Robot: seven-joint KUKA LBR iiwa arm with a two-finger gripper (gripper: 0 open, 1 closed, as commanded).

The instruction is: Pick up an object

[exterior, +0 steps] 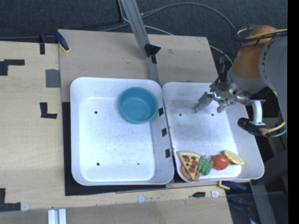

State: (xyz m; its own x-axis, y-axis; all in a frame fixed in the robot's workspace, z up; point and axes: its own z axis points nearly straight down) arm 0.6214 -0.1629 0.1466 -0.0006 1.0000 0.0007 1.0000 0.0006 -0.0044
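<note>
— While the claw (211, 105) hangs over the far part of the right bin (201, 129), are its fingers spread?
— Yes, apart, gripping nothing.
— Where are the objects?
— A pizza slice (188, 164), green piece (204, 164), tomato (221, 162) and yellow piece (233, 157) line the near edge; a blue bowl (138, 105) sits in the left bin (107, 143).

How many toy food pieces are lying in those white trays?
4, all bunched along the near edge of the right tray: a pizza slice, a green leafy piece, a tomato and a yellow piece. Nothing looks hidden beneath them.
</note>
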